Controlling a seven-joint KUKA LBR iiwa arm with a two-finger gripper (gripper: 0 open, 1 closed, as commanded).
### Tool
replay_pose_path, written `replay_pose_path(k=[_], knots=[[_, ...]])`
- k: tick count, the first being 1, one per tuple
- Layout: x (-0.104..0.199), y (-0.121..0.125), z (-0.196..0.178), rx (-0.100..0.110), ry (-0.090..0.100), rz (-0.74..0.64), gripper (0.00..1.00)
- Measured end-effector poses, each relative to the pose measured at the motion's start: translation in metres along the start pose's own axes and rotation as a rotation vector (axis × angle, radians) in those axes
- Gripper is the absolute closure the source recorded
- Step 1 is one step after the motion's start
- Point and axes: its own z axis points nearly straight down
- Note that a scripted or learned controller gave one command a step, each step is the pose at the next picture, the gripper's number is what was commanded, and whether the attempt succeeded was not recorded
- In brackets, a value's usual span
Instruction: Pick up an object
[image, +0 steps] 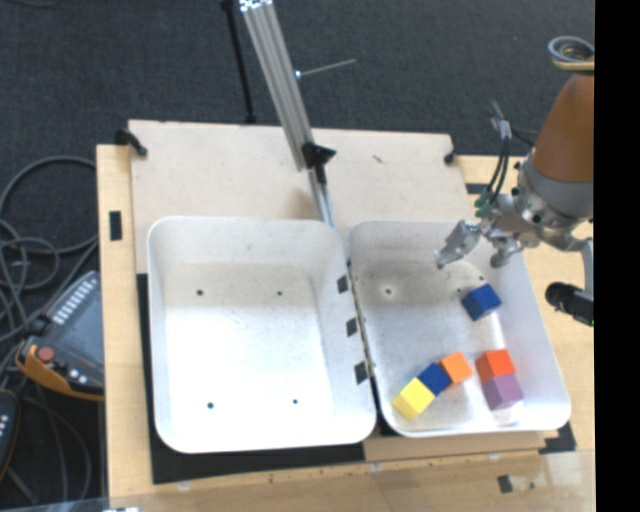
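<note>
A slanted aluminium pole (285, 90) rises from the wooden bench (230, 165); black cables (40, 230) and a handheld controller (65, 335) lie on dark carpet.

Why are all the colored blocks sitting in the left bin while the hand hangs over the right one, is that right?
Not quite. In the camera view the blocks lie in the right bin, not the left bin. The hand does hang over the right one.

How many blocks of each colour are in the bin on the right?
Blue blocks: 2, one alone near the middle and one in the row at the front
Yellow block: 1
Orange block: 1
Red block: 1
Purple block: 1
Total: 6 blocks, all lying in the right bin.
</note>
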Motion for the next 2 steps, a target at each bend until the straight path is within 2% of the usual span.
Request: replay_pose_path(k=[1,2], knots=[[-0.0298,0.0338,-0.0573,-0.007,-0.004,0.001,0.0],[-0.0288,0.0433,-0.065,-0.002,-0.003,-0.004,0.0]])
